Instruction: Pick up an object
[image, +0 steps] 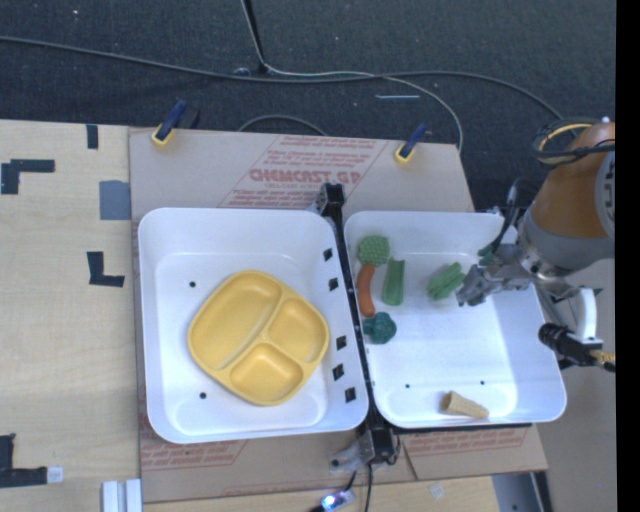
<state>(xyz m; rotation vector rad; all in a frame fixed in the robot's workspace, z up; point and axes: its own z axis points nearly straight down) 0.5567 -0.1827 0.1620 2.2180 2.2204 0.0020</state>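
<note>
- Overhead, the grey arm with its orange band reached in from the right over the right bin, its tool low near that bin's upper right part.
- Whether the tool was open or closed could not be told: its dark tip was too small and blurred to read, and nothing could be seen held in it.
- Just beside the tip, to its left, lay a green leafy piece, the nearest candidate for a pick; whether the two touched was unclear.
- Further left in the same bin lay a green broccoli-like piece, an orange carrot-like stick, a dark green pickle-like piece and a round green piece, clustered by the divider.
- A tan wedge sat alone near the bin's front wall, well apart from the rest.
- The left bin held a yellow sectioned plate.
- By appearances the pick was not yet done: every object rested on the bin floor, so the grasp and the lift remained.
</note>
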